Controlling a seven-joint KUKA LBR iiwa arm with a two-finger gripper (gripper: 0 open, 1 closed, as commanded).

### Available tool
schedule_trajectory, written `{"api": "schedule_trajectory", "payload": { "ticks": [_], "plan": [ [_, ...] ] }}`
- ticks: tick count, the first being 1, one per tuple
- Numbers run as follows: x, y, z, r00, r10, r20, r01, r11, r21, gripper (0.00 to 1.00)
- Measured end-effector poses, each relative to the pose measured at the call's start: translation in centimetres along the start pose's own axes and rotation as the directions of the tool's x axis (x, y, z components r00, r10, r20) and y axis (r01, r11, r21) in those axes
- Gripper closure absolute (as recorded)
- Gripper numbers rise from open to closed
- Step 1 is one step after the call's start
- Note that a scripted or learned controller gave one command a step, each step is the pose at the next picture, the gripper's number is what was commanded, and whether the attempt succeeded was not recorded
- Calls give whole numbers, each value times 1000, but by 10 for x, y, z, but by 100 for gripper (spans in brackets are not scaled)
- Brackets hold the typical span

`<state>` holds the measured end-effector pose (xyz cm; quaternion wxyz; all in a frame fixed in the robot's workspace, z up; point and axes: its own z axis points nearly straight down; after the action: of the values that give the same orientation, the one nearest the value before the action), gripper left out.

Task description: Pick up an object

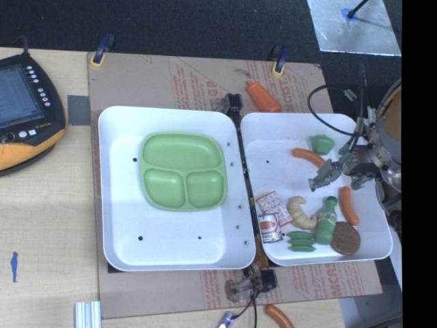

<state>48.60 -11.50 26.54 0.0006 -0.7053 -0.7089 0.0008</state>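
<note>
At the bottom edge of the frame an orange carrot-like toy [278,314] lies on the brown cardboard sheet [171,80] below the bins, beside a black clamp [263,279]. Just above, the right bin [273,125] holds its clutter in its lower half: a brown round piece [346,239] in the lower right corner, a green bottle [326,220] leaning against it, a green pea pod [300,241] to their left, a small red-and-white can [269,227], a pale curved piece [301,211] and a red-printed packet [269,201]. An orange sausage shape [349,205] lies at the right side of that bin. Above the middle of this bin hangs the gripper [324,175], at the right of the frame, its dark fingers standing apart with nothing between them. Higher in the bin are another orange sausage [308,157] and a green lump [321,143]. The left bin [116,183] carries a green divided plate [184,170]. Past the bins an orange carrot [263,97] rests on the cardboard near the top centre, with a yellow clip [279,63] beyond it, and a tablet pendant [27,111] sits at the far left
</note>
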Motion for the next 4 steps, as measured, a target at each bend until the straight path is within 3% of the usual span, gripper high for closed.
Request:
{"api": "schedule_trajectory", "payload": {
  "ticks": [1, 2, 3, 4],
  "plan": [
    [-47, 42, 42, 1000, 0, 3, 0, 1000, 1, 0],
    [-81, 7, 174, 1000, -1, 0, 1, 1000, 2, 0],
    [-57, 81, 173, 1000, -2, 1, 2, 1000, 1, 0],
    [-98, 28, 105, 1000, 3, 1, -3, 1000, 0, 0]
  ]
}}
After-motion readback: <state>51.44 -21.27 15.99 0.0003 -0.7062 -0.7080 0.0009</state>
